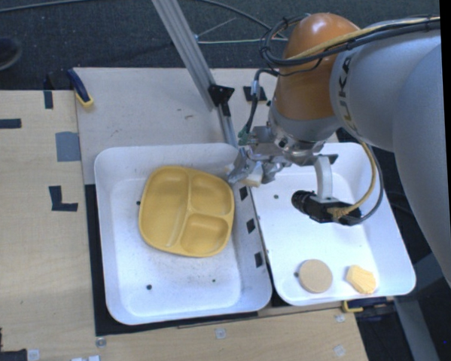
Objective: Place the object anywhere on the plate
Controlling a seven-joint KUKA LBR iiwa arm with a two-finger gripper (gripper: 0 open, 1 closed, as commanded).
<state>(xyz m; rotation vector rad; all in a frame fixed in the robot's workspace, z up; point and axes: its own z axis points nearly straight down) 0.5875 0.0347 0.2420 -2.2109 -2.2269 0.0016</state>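
Note:
A yellow divided plate (186,211) lies tilted in the left white bin (126,294). In the right white bin (387,250), near its front edge, sit a round tan disc (316,275) and a small yellow chunk (361,279). My gripper (249,171) hangs over the wall between the two bins, just past the plate's upper right corner. It is far from the disc and the chunk. I see nothing in the gripper.
The grey arm with its orange band (317,50) covers the back of the right bin. A black cable fitting (323,207) hangs below the wrist over that bin. A slanted metal pole (193,57) rises behind the bins.

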